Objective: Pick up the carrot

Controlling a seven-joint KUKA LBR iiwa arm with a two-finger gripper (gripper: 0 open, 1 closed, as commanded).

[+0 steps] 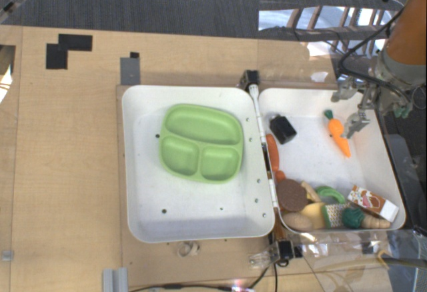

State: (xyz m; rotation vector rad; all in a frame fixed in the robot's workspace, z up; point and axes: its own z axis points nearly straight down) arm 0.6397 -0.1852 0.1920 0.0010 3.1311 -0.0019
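The carrot point(338, 135) lies on the floor of the right bin point(383, 144), near its far right side; the gripper point(355, 107) hangs just above and beside it, jaws spread apart, nothing between them; the left bin point(133, 171) carries a green divided plate point(201, 143).

The orange carrot point(339, 135) lies in the right bin point(393, 171), upper right of the frame. The gripper point(354, 109) hangs open just above it, not touching.

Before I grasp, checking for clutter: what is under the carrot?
The carrot lies on the bare white floor of the right bin. The spot directly beneath it is covered. The hand hovers beside it.
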